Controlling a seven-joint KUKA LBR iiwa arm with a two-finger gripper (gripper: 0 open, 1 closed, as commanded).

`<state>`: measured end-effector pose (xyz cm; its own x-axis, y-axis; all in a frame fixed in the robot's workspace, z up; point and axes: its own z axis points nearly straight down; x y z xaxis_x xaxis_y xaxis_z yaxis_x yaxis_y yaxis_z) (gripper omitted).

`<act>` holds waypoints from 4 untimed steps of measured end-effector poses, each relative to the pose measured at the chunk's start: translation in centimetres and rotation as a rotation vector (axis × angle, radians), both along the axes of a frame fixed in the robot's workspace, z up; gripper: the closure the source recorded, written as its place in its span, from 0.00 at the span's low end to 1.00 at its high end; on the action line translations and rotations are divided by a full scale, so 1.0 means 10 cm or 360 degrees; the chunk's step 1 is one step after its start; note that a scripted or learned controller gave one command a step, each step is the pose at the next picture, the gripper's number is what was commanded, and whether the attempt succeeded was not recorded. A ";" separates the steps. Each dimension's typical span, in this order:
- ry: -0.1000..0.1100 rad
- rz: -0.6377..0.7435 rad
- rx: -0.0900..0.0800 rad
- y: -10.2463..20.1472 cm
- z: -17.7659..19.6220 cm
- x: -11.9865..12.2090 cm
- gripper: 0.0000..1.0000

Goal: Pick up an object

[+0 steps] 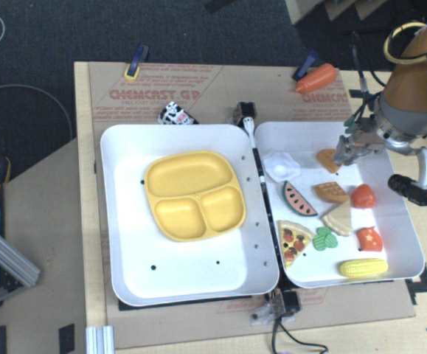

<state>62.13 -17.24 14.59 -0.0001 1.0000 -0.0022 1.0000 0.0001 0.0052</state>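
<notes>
1. At the left of the table (pixel 88 198), the left bin (pixel 117 220) holds a yellow divided plate (pixel 192 195), long axis running lower-left to upper-right.
2. Right bin (pixel 412 249), left side: a white cup-like piece (pixel 280 168), a watermelon slice (pixel 299 199), a pizza slice (pixel 293 240) and a green leafy piece (pixel 324 238).
3. Right bin, middle and right: a waffle-like piece (pixel 331 192), a tan wedge (pixel 338 218), a tomato (pixel 362 195), a red block (pixel 369 238), and a corn cob (pixel 360 268) lying left-right near the front wall.
4. Likely target: a small brown piece (pixel 327 159) near the back wall, long axis tilting upper-left to lower-right.
5. The gripper (pixel 344 156) stands just right of that piece, touching or nearly so. Whether it is wide, narrow or holding anything cannot be told.
6. Judgement: the piece lies slightly left of the gripper; centring calls for a small leftward shift.
</notes>
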 end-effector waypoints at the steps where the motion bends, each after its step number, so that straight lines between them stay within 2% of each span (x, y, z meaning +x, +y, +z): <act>1: -0.0004 0.0002 0.0000 0.05 0.45 0.01 1.00; 2: -0.0001 0.0002 0.0000 0.05 0.81 0.02 1.00; 4: 0.0011 0.0008 0.0007 1.13 0.93 -0.13 1.00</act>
<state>60.84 -5.93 23.87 -0.0054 1.0000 0.0025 1.0000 0.0054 -0.0020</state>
